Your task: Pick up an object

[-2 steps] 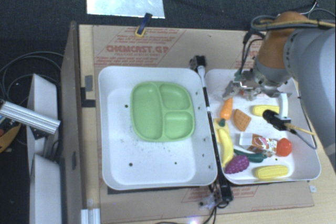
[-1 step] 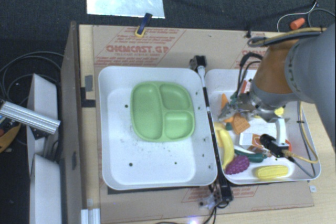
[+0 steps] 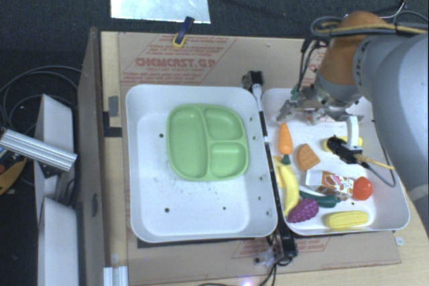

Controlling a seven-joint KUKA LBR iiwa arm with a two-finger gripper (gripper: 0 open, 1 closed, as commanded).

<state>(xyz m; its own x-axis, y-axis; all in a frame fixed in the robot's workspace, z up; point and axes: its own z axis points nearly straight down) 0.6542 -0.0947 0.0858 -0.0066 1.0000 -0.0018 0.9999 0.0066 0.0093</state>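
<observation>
Camera view: the grey arm (image 3: 395, 87) reaches in from the right, and its claw (image 3: 303, 113) hangs low over the far end of the right bin (image 3: 389, 209). Whether the claw is spread or pressed together cannot be told from this slant, and nothing can be seen gripped in it.

Just below the claw, on the side toward the camera, lies a small carrot (image 3: 285, 138), set roughly upright in the picture and close to the wall shared by the two bins. It is the nearest loose thing to the claw, and whether the two touch cannot be made out. A little further from the claw, beside the carrot, sits a brown cracker (image 3: 308, 157). Beyond that lie a banana (image 3: 289, 185) along the shared wall and a red-and-white packet (image 3: 330, 182) with a tomato (image 3: 362, 188) just beside it. Furthest from the claw, at the near end of the same bin, are a bunch of purple grapes (image 3: 303, 210) and a cob of corn (image 3: 346, 218).

Well to the claw's left, in the left bin (image 3: 147, 211), a green divided plate (image 3: 201, 143) lies flat.
</observation>
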